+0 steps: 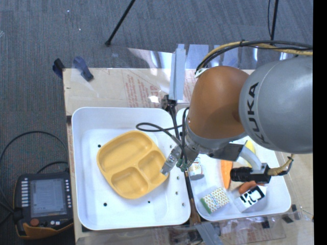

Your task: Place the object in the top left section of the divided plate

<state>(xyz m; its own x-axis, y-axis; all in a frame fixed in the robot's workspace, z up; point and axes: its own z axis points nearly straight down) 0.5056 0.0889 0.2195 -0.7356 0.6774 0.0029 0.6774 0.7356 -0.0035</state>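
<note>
Bulk first: my grey arm (pixel 281 106) with its orange band (pixel 219 103) is reaching in from the right and hanging over the seam between the two white bins. The left bin (pixel 84 131) is bearing a yellow divided plate (pixel 130 163), which is lying flat and turned at a slant, with three sections showing. The right bin (pixel 278 200) is sitting partly under my wrist; in it an orange carrot-like piece (pixel 226 173) is lying lengthwise beside a small green-and-white patterned block (pixel 215 199) and a white piece with a black mark (pixel 252 197). My gripper (pixel 176 162) is hovering at the plate's right edge, just over the rim near the divider between the bins. I cannot tell how it is set, nor whether anything is sitting in it. Off the bench to the left, a teach pendant (pixel 43 200) is lying on the carpet.
</note>
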